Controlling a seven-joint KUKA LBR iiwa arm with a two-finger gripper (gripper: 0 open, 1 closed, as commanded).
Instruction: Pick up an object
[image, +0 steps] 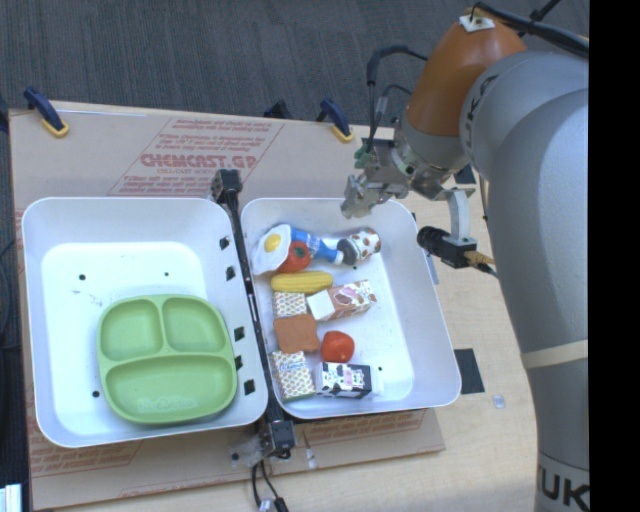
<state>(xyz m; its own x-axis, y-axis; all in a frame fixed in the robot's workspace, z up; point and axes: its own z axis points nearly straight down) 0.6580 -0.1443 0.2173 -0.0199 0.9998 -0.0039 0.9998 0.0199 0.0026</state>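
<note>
even, bright overhead light, soft shadows, mild glare on white bins (430, 330)

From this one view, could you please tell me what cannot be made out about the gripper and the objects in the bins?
- Gripper: too small and blurred in the camera view to tell open from shut.
- Bottle: its label is too small to read, and the tomato covers its near end.
- Carton: print too small to read.
- Arm: cut off by the right edge.

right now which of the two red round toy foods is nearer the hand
The red tomato beside the fried egg, at the right bin's far end; the other red round piece lies nearer the front, farther from the hand.
</note>
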